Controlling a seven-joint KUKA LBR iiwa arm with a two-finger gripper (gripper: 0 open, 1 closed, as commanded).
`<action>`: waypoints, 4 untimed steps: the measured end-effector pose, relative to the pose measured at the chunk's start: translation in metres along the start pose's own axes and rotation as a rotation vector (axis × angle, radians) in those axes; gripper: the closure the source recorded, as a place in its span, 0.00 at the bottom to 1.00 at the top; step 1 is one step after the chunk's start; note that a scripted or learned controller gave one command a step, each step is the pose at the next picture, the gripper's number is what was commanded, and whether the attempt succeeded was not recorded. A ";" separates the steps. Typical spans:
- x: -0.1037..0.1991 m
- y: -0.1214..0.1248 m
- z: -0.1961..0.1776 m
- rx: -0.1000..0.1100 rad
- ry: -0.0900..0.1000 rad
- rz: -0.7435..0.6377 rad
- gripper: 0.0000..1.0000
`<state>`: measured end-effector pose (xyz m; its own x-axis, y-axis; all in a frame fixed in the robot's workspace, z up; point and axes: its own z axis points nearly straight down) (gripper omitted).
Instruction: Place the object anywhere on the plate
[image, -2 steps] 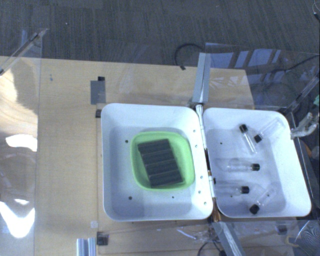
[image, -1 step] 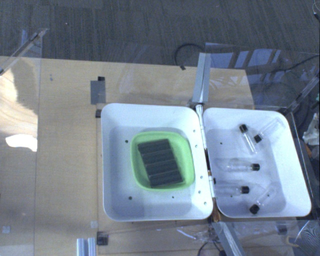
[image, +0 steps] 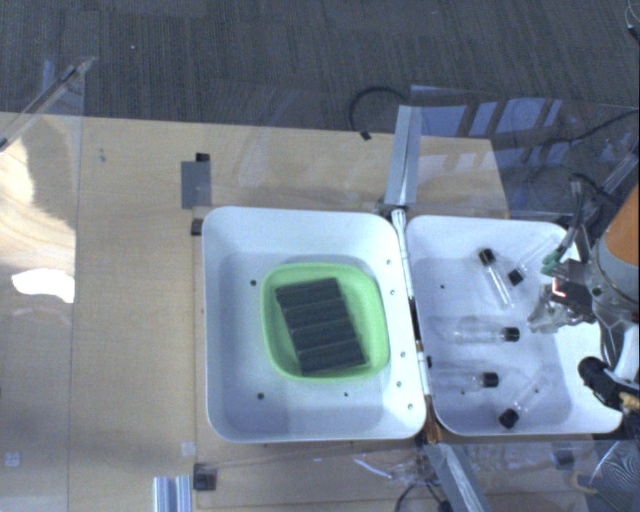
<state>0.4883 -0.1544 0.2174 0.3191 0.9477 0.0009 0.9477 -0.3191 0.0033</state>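
A: Clear vials lie scattered in the bin right of the green plate, which already carries a dark ridged block.

B: Gripper hangs over them; can't tell how its jaws stand. Slick tubes could roll away.

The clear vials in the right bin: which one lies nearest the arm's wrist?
The upper vial, angled near the bin's top right, with its black cap pointing down-left. The other vials lie farther left or lower in the right bin.

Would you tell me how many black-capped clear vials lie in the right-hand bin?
5 vials: rear, rear-right, middle, front-middle, front; the arm may hide more.
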 end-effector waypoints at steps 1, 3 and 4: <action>0.087 -0.029 0.033 0.000 0.001 0.038 1.00; 0.023 -0.007 -0.054 -0.004 0.000 -0.141 0.00; -0.030 0.011 -0.122 -0.007 -0.002 -0.176 0.00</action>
<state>0.4890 -0.1869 0.3395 0.1484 0.9889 -0.0022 0.9889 -0.1484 0.0104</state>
